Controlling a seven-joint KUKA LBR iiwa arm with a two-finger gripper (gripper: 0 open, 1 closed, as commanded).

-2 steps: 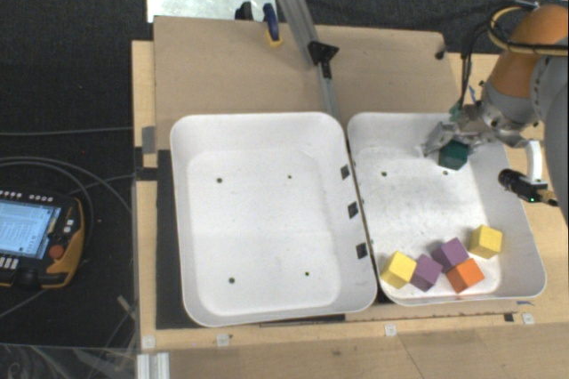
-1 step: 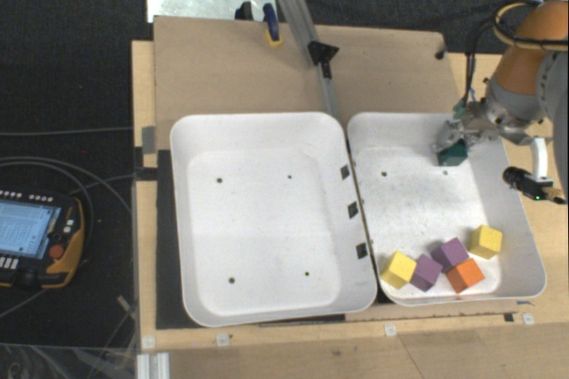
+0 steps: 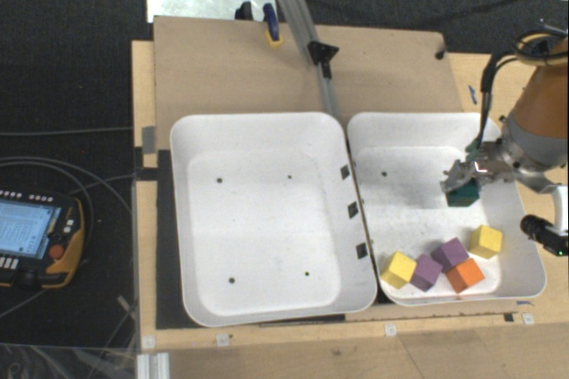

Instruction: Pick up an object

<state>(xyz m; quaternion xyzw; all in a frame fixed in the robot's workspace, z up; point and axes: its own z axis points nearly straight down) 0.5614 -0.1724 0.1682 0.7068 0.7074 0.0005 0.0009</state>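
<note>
Bench (image 3: 267,66) planking carries two shallow white bins side by side, their inner rims touching along a line of dark clips. Largest of the open areas is the left bin (image 3: 267,221), whose floor shows only four small dark dots. Next, the right bin (image 3: 400,164) has bare floor across its upper and left parts, while its lower right corner is crowded.

Entering from the right edge, the arm (image 3: 542,115) is cut off by the frame, so just its orange band and grey wrist show. Its gripper (image 3: 468,177) sits low over the right side of the right bin, at a dark green block (image 3: 463,195). That block lies directly beneath and against the fingertips, but whether the fingers are apart or clamped on it I cannot tell; the metal parts blur together.

Smaller pieces cluster near the bin's lower rim: a yellow block (image 3: 485,241), a purple block (image 3: 451,253), an orange block (image 3: 465,276) touching it, a second purple block (image 3: 426,272), and another yellow block (image 3: 399,269) beside that.

A slanted grey pole (image 3: 293,4) crosses the bench's top.
</note>
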